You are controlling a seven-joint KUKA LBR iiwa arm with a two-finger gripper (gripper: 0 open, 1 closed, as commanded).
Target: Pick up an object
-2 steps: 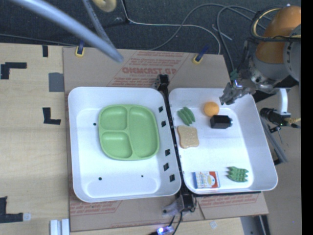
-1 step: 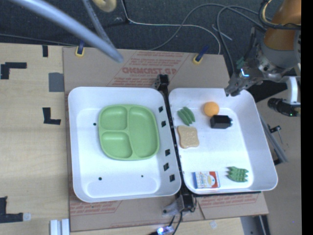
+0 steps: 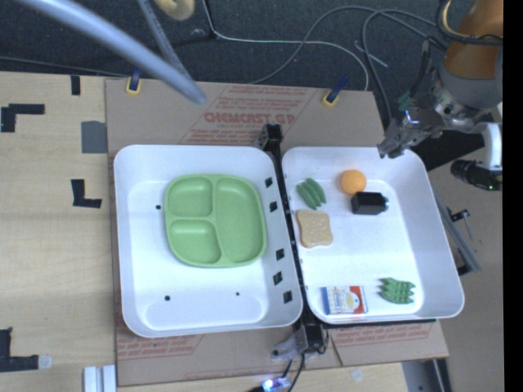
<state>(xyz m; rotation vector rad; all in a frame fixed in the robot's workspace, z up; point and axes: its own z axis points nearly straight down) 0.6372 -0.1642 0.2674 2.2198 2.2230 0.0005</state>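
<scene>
The left bin (image 3: 135, 243) holds one green divided plate (image 3: 216, 220). The right bin (image 3: 425, 243) holds six things: orange ball (image 3: 353, 180), black block (image 3: 368, 203), bread slice (image 3: 314, 229), two green vegetables (image 3: 311, 192), one carton (image 3: 343, 300). The gripper (image 3: 394, 147) hovers at its far right rim; grip state unclear.

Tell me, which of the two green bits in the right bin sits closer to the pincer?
The green piece beside the orange ball, near the bin's top; the pincer hovers above that end. The other green piece lies by the bottom edge.
</scene>
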